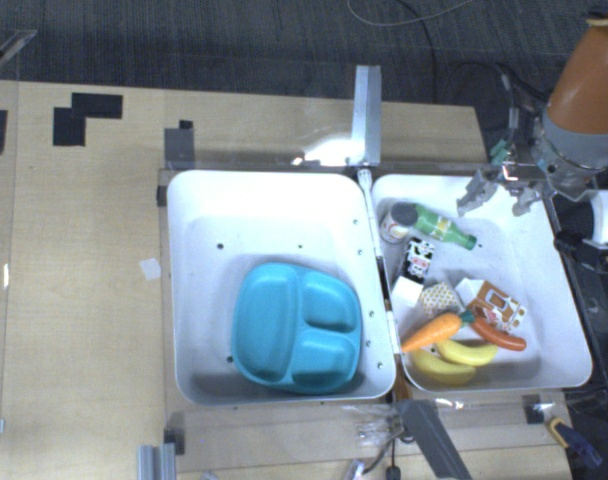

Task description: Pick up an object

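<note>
While the gripper (501, 194) hangs over the far right part of the right bin (569, 298), its two fingers stand spread apart with nothing between them, one tip toward the bin's middle and the other nearer the right wall. Above it the grey wrist and the orange band (589, 73) of the arm come in from the upper right corner. Below and left of the fingertips, a green bottle (434, 224) lies on its side near the bin's far left corner, its cap end toward the divider. Just beneath the bottle stands a small black-and-white box (418, 259). Nearer the front of the same bin, a cluster of toy food lies close together: an orange carrot (432, 331), a yellow banana (454, 360) just in front of it, a reddish sausage (499, 336) to the right, and a patterned orange-and-white packet (501, 306) behind the sausage. A speckled pale piece (439, 297) sits just behind the carrot. The left bin (214, 208) holds a blue divided plate (297, 326), resting toward its front right part, well apart from the gripper.
</note>
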Action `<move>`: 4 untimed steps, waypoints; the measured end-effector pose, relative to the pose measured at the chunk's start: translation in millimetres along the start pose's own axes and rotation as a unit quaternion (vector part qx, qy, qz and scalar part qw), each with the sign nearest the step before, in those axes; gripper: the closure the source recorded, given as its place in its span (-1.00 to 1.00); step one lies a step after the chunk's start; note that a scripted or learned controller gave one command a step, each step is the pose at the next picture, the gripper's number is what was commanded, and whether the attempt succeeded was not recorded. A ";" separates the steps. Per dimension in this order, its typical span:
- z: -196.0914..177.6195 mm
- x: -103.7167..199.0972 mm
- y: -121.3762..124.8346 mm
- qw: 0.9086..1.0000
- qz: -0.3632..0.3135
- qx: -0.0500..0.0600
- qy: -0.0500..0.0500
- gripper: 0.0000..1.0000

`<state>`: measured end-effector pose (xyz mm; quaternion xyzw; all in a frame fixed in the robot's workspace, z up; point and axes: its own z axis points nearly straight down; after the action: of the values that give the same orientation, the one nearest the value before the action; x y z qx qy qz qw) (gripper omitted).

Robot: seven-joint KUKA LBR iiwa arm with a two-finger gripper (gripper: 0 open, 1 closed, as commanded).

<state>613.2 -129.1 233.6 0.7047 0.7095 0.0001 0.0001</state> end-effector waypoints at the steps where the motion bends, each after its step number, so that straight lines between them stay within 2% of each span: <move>1: 126.7 -27.2 -68.4 0.999 0.039 0.001 0.000 -1.00; 2: 144.5 -57.7 -89.1 0.999 0.033 -0.007 0.000 -1.00; 3: 133.6 -57.0 -84.9 0.999 0.031 -0.011 -0.001 1.00; 4: 93.2 -18.2 -73.1 0.992 0.124 -0.001 0.000 1.00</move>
<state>540.2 -147.8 140.4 0.7871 0.6168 0.0007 0.0007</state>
